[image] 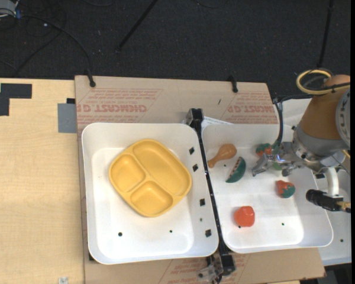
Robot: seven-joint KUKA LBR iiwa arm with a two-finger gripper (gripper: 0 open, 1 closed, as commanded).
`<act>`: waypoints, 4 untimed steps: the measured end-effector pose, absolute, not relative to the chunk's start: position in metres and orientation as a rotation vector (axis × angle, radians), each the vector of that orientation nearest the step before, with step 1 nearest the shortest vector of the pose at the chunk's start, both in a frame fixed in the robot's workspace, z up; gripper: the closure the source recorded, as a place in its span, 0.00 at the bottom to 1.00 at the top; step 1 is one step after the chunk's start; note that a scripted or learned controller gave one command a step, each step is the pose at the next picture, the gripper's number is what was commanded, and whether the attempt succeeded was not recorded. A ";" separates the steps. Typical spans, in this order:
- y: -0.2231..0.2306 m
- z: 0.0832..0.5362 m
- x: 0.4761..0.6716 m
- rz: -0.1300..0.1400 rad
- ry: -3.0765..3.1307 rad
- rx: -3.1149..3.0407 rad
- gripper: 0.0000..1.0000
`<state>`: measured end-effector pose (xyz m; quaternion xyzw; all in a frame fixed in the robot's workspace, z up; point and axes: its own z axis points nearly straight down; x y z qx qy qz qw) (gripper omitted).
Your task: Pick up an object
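In the right bin (266,241) a red toy (245,216) lies nearest, then a red-and-green one (285,188), a watermelon slice (236,170) and an orange drumstick (223,154). The gripper (276,160) hovers low among them; its opening cannot be told. A yellow divided tray (149,177) sits in the left bin (100,235)

Tan chicken drumstick (222,154), watermelon slice (236,170), red pepper (244,216), small red-green toy (285,189), all in right bin (266,241)
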<state>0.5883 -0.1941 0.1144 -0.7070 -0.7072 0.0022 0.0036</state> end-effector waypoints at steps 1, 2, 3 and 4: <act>-0.193 0.086 0.588 0.004 -2.218 -2.218 0.00; -0.193 0.098 0.588 0.003 -2.219 -2.219 1.00; -0.186 0.148 0.595 -0.002 -2.225 -2.220 1.00; -0.186 0.191 0.598 -0.002 -2.226 -2.220 1.00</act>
